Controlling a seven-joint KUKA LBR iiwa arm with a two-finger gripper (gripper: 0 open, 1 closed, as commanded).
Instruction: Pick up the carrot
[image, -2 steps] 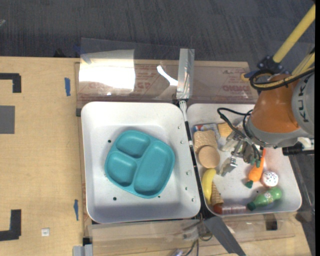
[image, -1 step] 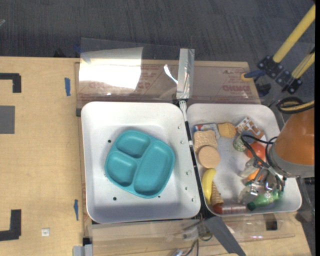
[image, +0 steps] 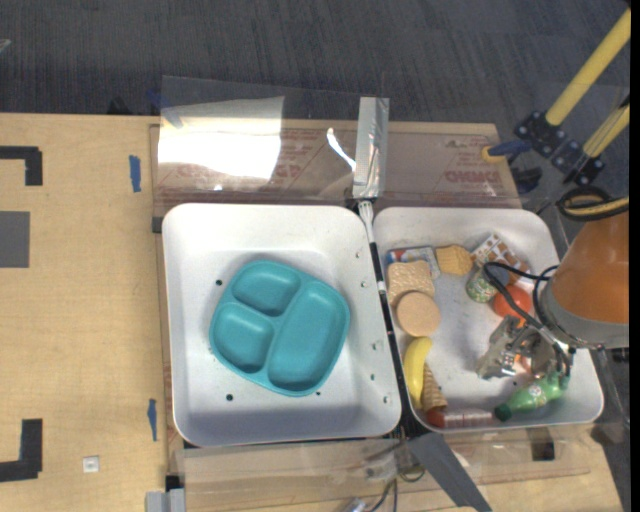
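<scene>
The carrot (image: 518, 299) is an orange-red piece lying in the right part of the right bin (image: 455, 340), partly under black cables and the arm's wrist. My gripper (image: 507, 357) is low in the same bin, just below and in front of the carrot. Its metal tip sits close to the bin floor. The orange band of the arm (image: 598, 280) covers the bin's right rim and hides part of the carrot's far end. Nothing shows clearly as held.
The right bin also holds a banana (image: 415, 366), a round cookie (image: 418, 316), a cracker (image: 406, 279), a small can (image: 480, 287), a green item (image: 530, 397) and a red item (image: 468, 418). A teal divided plate (image: 279, 325) lies in the left bin (image: 190, 300).
</scene>
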